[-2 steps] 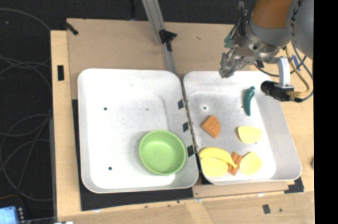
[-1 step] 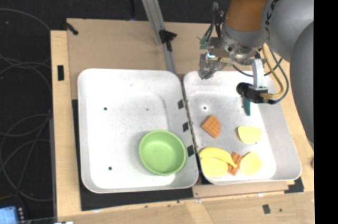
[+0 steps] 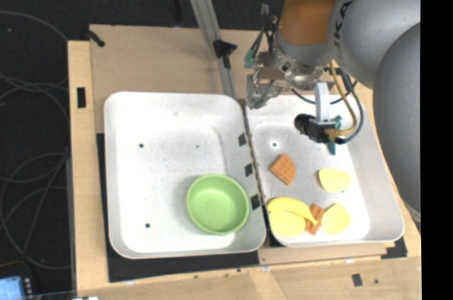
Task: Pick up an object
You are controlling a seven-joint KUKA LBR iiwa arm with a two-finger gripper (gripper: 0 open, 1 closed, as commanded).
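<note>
My gripper (image 3: 257, 93) hangs over the far left corner of the right bin (image 3: 375, 210), close to the divide between the two bins. Below it in the right bin lie an orange waffle-patterned square (image 3: 283, 169), a yellow slice (image 3: 333, 180), a larger yellow piece (image 3: 285, 215), a small orange piece (image 3: 313, 216) and another yellow piece (image 3: 337, 218). All of these sit nearer the front than the gripper. A green bowl (image 3: 218, 203) rests upright in the front right part of the left bin (image 3: 141, 129).
A slanted metal post (image 3: 202, 1) rises behind the bins, just left of the gripper. A black connector on a cable (image 3: 316, 127) dangles from the wrist over the right bin. The wooden bench (image 3: 156, 58) surrounds the bins.
</note>
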